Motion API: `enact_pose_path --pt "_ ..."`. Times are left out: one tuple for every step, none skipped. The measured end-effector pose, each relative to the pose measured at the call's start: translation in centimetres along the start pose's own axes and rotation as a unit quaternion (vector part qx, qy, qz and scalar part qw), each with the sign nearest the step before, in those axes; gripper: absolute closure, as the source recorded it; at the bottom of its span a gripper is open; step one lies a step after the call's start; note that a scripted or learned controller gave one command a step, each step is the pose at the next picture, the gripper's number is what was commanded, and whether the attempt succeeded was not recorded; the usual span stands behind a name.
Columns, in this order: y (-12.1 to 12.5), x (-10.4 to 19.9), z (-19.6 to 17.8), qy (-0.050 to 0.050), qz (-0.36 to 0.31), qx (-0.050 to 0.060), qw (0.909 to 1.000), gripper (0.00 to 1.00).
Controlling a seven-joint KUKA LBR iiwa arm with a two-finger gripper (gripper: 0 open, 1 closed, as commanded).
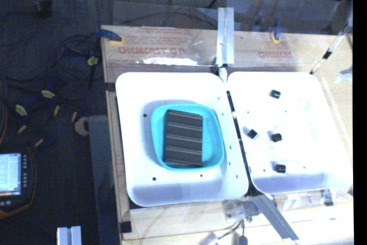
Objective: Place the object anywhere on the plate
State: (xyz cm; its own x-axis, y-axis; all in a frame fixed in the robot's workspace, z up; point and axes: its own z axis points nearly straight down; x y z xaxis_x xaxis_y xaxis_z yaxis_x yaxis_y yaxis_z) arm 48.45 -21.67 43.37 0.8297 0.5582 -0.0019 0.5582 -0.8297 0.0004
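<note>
A light blue plate point(213, 140) sits in the middle of the left white bin point(132, 123). A dark grey ribbed rectangular block point(183, 137) lies flat on the plate, covering most of its centre and slightly tilted. In the right bin point(321, 123) lie several small black pieces, among them one point(274, 94) near the back, one point(251, 133) by the left wall and one point(280, 168) near the front.
A clear upright divider post point(225, 37) stands at the back between the two bins. The wooden bench point(172, 43) surrounds the bins. Cables and clamps lie on the dark floor at left point(51, 94). A metal bracket point(275, 221) juts out at the front.
</note>
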Motion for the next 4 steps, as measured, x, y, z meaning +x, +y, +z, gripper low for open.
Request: enact_pose_path --pt "0.6 -0.4 0.0 0.0 0.066 0.001 0.9979 0.0" --pt "0.6 -0.4 0.0 0.0 0.132 0.0 0.9912 0.0" --pt "0.6 -0.4 0.0 0.0 0.195 0.0 0.9809 0.0" --pt "0.6 -0.1 16.7 -0.001 0.194 0.002 0.981 0.0"
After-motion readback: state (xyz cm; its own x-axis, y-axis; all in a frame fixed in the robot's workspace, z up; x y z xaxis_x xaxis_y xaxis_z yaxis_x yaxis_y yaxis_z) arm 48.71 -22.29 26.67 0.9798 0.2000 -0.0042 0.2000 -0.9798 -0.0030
